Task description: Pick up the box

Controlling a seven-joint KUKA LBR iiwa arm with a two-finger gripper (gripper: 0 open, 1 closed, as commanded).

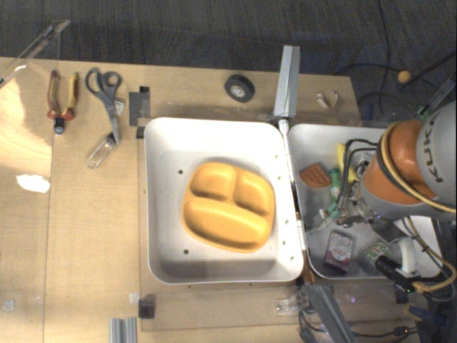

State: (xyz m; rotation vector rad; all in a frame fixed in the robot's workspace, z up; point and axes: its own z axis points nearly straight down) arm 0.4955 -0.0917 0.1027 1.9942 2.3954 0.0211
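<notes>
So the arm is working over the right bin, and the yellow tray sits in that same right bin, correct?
Not quite. The arm is over the right bin, but the camera view shows the yellow tray lying in the left bin, on its own.

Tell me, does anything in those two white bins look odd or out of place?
Nothing looks spilled or broken. The left bin holds one big yellow sectioned tray, lying slightly crooked. The right bin is a jumble of small things, with a dark little box near its front edge and the arm hanging over it.
</notes>
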